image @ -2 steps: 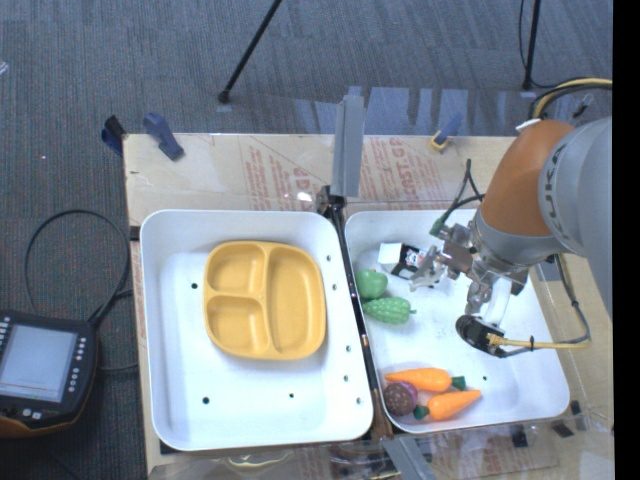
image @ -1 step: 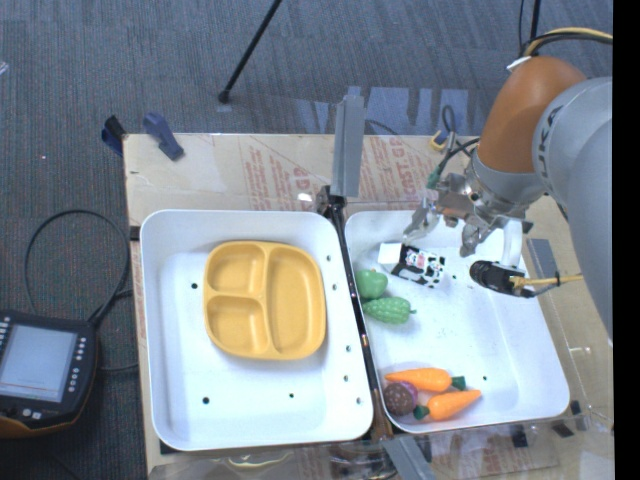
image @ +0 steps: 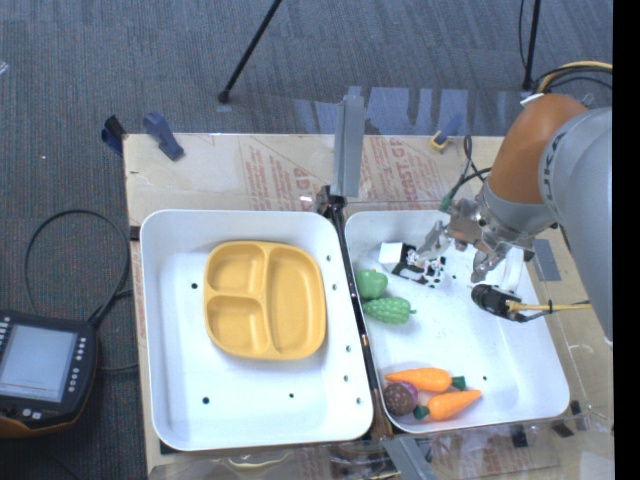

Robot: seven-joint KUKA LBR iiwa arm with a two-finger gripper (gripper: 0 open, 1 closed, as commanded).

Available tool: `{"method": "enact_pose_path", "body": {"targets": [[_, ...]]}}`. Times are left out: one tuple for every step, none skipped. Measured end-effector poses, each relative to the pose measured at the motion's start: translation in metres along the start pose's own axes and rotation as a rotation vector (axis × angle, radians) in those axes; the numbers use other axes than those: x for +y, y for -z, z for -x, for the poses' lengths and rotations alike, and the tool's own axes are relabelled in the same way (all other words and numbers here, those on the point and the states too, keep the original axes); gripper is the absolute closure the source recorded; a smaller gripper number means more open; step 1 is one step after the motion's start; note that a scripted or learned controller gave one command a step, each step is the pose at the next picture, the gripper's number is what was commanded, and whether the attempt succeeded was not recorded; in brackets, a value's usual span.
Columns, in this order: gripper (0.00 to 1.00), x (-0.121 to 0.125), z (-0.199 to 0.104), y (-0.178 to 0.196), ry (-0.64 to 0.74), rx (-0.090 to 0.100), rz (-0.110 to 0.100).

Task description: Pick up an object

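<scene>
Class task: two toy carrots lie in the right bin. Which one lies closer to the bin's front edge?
The lower carrot, beside the dark round piece; the other carrot lies just behind it.

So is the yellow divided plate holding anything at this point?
Empty. The yellow three-compartment plastic plate lies flat in the left white bin, all compartments bare.

Lab: tripod legs, teach pendant

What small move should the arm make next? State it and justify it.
Probably lower the end effector toward the black-and-white object in the right bin. It hovers just right of that object with nothing visibly between its fingers, and this looks like the nearest target.
</scene>
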State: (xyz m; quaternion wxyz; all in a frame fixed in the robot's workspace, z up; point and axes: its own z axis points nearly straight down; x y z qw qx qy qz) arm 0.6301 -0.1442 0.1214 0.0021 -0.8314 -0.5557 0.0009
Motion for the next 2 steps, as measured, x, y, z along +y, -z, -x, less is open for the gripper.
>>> {"method": "enact_pose_path", "body": {"targets": [[0.0, -0.003, -0.044, 0.05, 0.177, -0.001, 0.002], [0.0, -0.163, 0.017, -0.026, 0.261, -0.001, -0.013]]}}
